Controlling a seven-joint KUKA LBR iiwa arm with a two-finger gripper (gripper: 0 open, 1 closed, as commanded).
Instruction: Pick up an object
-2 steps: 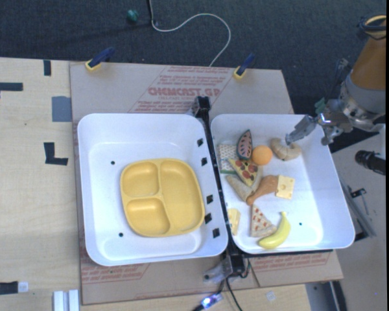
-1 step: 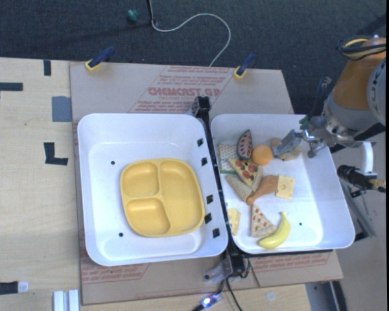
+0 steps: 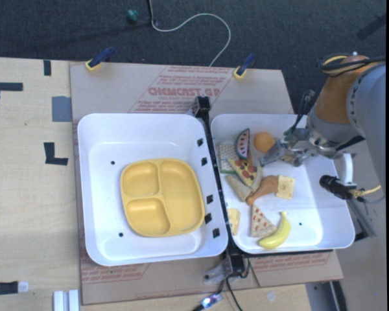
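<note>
Fingers low in right bin, beside orange and drumstick; spread or pressed, cannot tell. Risk: crowded food, so a grab may nudge neighbours, slip off.

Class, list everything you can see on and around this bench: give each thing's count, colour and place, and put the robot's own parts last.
bins: 2, white, side by side on the cardboard
divided plate: 1, yellow, in the left bin
banana: 1, yellow, near edge of the right bin
orange: 1, orange, far part of the right bin, beside the gripper
watermelon slice: 1, red with a dark rind, left of the orange
drumstick: 1, brown, middle of the right bin
cheese piece: 1, pale yellow, right of the drumstick
cardboard sheet: 1, brown with red print, under the bins
clamps: 2, blue and yellow, at the cardboard's far corners
arm: 1, grey with an orange band, from the right
gripper: 1, grey, low over the right bin
</note>
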